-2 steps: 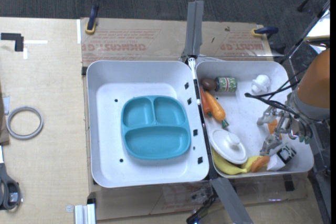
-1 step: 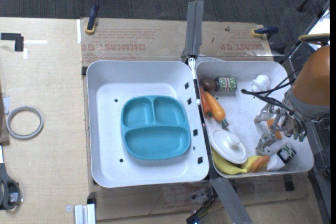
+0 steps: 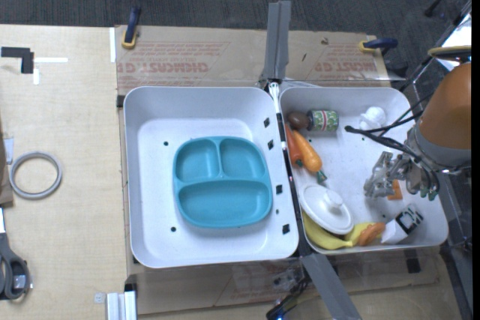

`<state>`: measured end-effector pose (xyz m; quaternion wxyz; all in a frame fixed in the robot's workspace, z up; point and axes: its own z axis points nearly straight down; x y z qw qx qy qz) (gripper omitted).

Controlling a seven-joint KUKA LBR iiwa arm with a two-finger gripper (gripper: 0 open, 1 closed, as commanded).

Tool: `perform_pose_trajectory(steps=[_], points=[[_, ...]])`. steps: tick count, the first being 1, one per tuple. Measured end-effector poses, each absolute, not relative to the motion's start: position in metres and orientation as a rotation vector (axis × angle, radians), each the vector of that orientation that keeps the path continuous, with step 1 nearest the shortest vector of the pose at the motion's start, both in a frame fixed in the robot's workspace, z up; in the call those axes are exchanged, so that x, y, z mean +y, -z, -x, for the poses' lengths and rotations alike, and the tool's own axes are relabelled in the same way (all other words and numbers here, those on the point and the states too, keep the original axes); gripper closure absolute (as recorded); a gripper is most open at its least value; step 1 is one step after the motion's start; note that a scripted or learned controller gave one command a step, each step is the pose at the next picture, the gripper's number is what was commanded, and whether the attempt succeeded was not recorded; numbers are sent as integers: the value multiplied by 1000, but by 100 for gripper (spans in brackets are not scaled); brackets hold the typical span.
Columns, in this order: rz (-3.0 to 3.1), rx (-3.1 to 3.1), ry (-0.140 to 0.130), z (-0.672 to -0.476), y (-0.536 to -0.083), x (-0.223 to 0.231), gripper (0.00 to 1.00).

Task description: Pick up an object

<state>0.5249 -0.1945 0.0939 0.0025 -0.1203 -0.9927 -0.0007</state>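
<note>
Left bin point(image 3: 142, 183): blue tray point(image 3: 223, 182); right: carrot point(image 3: 302, 150), banana point(image 3: 326, 236).

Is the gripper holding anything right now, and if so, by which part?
Cannot tell: the gripper sits low in the right bin, with something small and orange beside it.

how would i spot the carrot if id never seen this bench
Look in the right bin, along its left wall. The carrot lies there at a slant, just below a small green-labelled bottle and above a white lid. It is the only long orange thing with a green tip.

blue tray point(image 3: 223, 182) in left bin point(image 3: 142, 161), gripper point(image 3: 384, 183) over right bin point(image 3: 352, 161)
</note>
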Motion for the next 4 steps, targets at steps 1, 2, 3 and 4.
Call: perform_pose_trajectory(steps=[1,2,3,4], points=[[519,-3096,1,-613,-88,-118,100],[448,-3109,0,-644,-89,-195,100],[419,-3112,1,-642,-89,-165,100],[-144,-3137,2,-591,-89,-219,100]])
